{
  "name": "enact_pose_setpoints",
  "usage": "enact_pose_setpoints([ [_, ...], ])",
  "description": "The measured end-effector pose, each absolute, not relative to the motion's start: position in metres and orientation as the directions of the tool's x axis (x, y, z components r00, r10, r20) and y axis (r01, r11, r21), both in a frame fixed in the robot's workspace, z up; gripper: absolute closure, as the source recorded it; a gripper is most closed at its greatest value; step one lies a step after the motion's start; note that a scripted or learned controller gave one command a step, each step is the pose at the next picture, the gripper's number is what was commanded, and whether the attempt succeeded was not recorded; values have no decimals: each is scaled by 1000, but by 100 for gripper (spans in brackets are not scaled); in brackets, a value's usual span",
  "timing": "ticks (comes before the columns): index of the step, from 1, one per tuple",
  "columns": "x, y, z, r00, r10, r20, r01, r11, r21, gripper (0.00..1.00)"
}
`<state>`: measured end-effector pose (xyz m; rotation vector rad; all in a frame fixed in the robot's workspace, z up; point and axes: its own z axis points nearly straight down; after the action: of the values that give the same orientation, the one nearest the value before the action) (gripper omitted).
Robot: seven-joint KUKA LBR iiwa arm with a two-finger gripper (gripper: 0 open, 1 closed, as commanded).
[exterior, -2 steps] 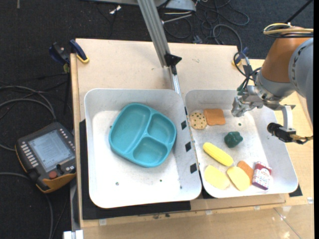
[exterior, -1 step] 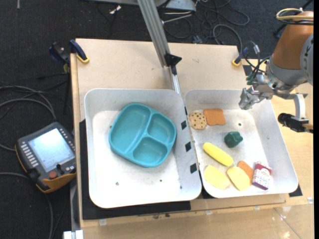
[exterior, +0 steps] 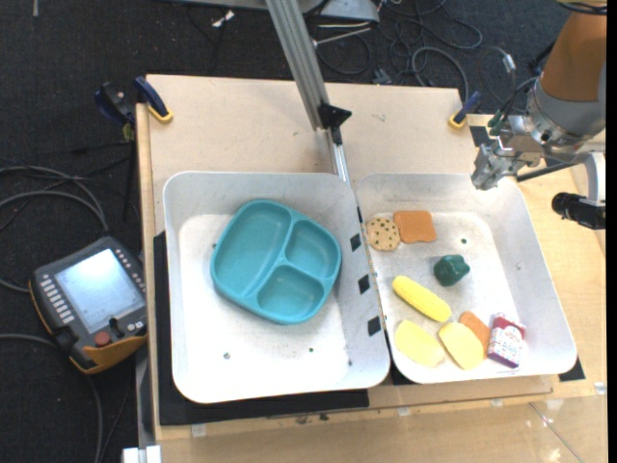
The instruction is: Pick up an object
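Observation:
The right bin [exterior: 525, 230] holds several toy foods: a spotted cookie [exterior: 383, 231], an orange toast slice [exterior: 415, 226], a dark green piece [exterior: 450, 269], a yellow banana-like piece [exterior: 421, 298], two pale yellow pieces [exterior: 419, 343] [exterior: 462, 344], an orange piece [exterior: 474, 326] and a small red-and-white carton [exterior: 506, 341]. My gripper [exterior: 485, 175] hangs above the bin's far right rim, well away from all the food, with nothing visibly held.
The left bin [exterior: 193, 258] carries a teal three-compartment plate [exterior: 277, 258]. A slanted metal pole [exterior: 299, 46] crosses above the bench and ends at the divide between the bins. Clamps [exterior: 154, 99] [exterior: 463, 114] sit at the bench's far corners. A teach pendant [exterior: 92, 302] lies left of the bench.

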<state>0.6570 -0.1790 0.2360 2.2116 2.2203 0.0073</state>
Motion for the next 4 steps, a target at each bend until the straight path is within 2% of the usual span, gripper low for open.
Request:
enact_pose_setpoints([
  [1,658,-179,275,-3,1000,-2,1000,3,7,100],
  [2,641,-120,264,-7,1000,2,1000,7,-1,100],
  [4,595,-13,270,-8,1000,2,1000,8,-2,100],
])
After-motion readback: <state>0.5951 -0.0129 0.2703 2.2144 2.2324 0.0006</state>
